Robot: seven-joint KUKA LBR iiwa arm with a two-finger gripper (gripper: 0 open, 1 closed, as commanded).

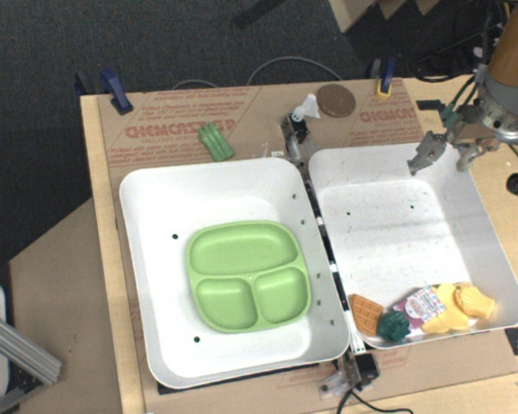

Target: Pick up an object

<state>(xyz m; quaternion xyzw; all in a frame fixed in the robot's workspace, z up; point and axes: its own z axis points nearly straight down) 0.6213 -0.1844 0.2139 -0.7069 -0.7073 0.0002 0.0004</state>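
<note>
The gripper (442, 152) hangs open and holds nothing above the right bin (396, 226) (far corner) — the toys (426, 310) lie heaped in its near corner, well apart from it.

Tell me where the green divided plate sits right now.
The green divided plate lies flat in the middle of the left bin, across the divider from the right bin holding the toy food.

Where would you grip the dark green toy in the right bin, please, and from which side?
Grip the dark green toy across its rounded body, probably from above: the waffle piece and pink packet crowd its sides, and the bin wall blocks the front.
</note>
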